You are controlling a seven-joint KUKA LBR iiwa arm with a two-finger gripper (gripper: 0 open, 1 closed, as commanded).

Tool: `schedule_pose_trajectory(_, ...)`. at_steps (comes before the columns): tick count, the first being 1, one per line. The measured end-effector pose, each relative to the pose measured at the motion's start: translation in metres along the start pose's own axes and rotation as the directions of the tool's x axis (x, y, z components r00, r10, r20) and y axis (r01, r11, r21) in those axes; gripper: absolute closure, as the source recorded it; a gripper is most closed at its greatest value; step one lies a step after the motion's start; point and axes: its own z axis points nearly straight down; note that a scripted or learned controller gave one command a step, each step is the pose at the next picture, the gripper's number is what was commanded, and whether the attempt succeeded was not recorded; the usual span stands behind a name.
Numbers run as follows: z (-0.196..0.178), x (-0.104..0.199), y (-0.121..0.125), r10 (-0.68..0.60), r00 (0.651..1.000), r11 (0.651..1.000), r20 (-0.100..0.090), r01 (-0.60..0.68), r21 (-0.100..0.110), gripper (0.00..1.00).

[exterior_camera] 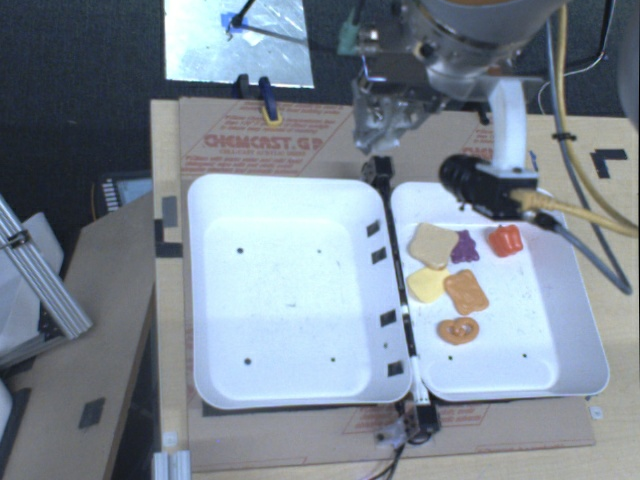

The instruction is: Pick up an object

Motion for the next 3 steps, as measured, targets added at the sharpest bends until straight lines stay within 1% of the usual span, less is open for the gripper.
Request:
schedule_pose_trajectory(1, 0.002, 0.052, 0.046, -0.001, 1.0, 1.0, 0.0, 0.001, 0.001, 1.0)
schedule_pose_trajectory(2, 0.005, 0.002, 0.009, 0.006, 1.0, 1.0, 0.002, -0.006, 0.006, 1.0)
schedule_pose_trajectory(3, 0.002, 0.046, 0.025, -0.001, 1.0, 1.0, 0.0, 0.001, 0.003, 1.0)
